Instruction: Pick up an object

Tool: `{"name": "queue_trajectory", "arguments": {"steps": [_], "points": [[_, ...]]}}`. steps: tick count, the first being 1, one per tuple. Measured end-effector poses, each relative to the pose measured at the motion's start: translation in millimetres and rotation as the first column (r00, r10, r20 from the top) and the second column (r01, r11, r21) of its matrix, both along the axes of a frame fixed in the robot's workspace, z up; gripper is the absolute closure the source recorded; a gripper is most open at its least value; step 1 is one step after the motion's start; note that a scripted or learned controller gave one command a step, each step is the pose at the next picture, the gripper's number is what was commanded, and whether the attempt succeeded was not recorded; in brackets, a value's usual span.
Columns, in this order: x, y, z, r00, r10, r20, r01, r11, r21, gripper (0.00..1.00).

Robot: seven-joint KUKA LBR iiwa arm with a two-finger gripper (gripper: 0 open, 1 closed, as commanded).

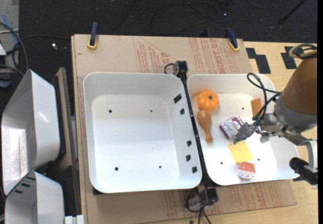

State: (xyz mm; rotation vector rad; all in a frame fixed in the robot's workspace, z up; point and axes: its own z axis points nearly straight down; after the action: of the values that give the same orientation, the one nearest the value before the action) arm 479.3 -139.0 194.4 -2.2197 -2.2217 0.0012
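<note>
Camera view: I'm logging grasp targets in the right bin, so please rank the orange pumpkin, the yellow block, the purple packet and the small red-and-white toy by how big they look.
1. orange pumpkin
2. yellow block and purple packet, which look about alike, with the gripper covering part of both
3. red-and-white toy, the smallest

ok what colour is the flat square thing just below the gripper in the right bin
Yellow. The flat square shows plainly in the camera view.
</note>
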Motion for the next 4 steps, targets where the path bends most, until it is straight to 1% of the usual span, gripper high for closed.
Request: {"name": "queue_trajectory", "arguments": {"steps": [1, 2, 3, 4], "points": [[105.8, 36.5, 118.9, 1.0, 0.01, 0.02, -0.009, 1.0, -0.004, 0.0], [68.2, 66.1, -9.7, 1.0, -0.002, -0.013, 0.002, 1.0, 0.003, 0.0], [16.7, 107.1, 103.1, 1.0, 0.006, 0.007, -0.006, 1.0, 0.001, 0.0], [-1.4, 66.2, 253.9, 1.0, 0.0, 0.021, 0.0, 1.0, -0.003, 0.0]]}}
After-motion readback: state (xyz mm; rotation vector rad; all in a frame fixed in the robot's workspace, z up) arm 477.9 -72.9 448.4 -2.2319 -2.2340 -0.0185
